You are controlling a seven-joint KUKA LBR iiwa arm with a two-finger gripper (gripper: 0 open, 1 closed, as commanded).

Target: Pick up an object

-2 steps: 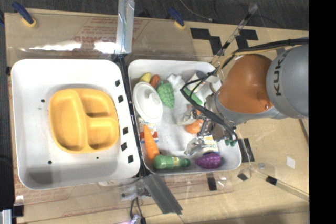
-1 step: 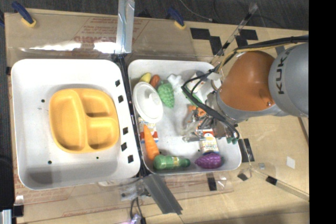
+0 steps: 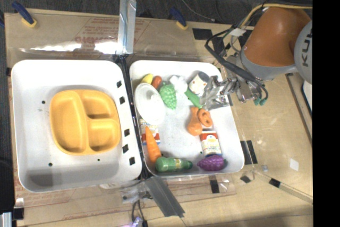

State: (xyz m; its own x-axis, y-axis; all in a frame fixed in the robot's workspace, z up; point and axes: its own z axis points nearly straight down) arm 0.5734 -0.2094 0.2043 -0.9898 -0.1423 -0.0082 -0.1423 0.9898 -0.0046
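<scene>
My gripper (image 3: 210, 96) hangs low over the upper right part of the right bin (image 3: 235, 130), reaching in from the right. Just left of it lie a green piece (image 3: 192, 97) and a white and dark cup-like toy (image 3: 198, 82). An orange toy (image 3: 198, 120) sits right below the gripper. Further left are green grapes (image 3: 168, 97) and a white bowl (image 3: 149, 103). Along the bin's near side lie a carrot (image 3: 152, 147), a green bottle (image 3: 172, 165), purple grapes (image 3: 211, 162) and a small red-labelled bottle (image 3: 211, 142). Nothing is visibly held.
The left bin (image 3: 26, 87) holds a yellow divided tray (image 3: 85, 119). A yellow item (image 3: 147, 78) and a red-orange one (image 3: 156, 82) sit at the right bin's far left corner. Cables (image 3: 226, 42) trail beside the arm's orange band (image 3: 273, 34).
</scene>
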